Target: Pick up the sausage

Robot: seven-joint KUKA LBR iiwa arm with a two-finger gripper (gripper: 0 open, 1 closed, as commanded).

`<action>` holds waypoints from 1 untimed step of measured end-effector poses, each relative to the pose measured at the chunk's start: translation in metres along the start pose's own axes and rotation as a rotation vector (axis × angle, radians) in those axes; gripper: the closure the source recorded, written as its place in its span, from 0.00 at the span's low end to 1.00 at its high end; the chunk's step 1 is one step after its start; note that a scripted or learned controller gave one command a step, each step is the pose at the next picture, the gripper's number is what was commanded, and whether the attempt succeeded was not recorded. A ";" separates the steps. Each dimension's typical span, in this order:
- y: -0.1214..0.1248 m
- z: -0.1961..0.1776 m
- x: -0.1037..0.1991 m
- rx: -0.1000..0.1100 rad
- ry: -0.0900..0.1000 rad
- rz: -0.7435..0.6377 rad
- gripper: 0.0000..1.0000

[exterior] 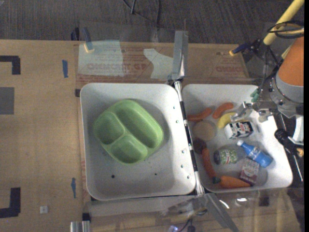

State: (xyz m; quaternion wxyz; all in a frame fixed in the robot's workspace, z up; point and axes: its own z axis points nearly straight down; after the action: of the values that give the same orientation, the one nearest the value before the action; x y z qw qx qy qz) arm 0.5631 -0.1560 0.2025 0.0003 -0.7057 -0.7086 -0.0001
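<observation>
A divided plate (128, 137) lies in the left bin (91, 178); the milk carton (240, 129), bottle (256, 154) and carrot (235, 181) lie in the right bin (282, 175).

Even overhead light is falling on the worktop (38, 129), moderately bright, no hard shadows. Soft shading is sitting under the green plate (128, 130) and along the left bin's (91, 178) inner walls. Clear panels behind the bins are throwing pale glare patches. Whole frame is looking slightly soft and grainy; small items in the right bin (282, 178) are smearing. Orange arm band (294, 64) at the right edge is blurring.
</observation>
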 end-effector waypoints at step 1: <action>0.056 0.041 0.032 -0.002 -0.001 0.000 0.00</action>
State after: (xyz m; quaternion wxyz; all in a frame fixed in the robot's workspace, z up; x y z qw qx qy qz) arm 0.6185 -0.1237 0.1616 -0.0010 -0.7056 -0.7086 -0.0006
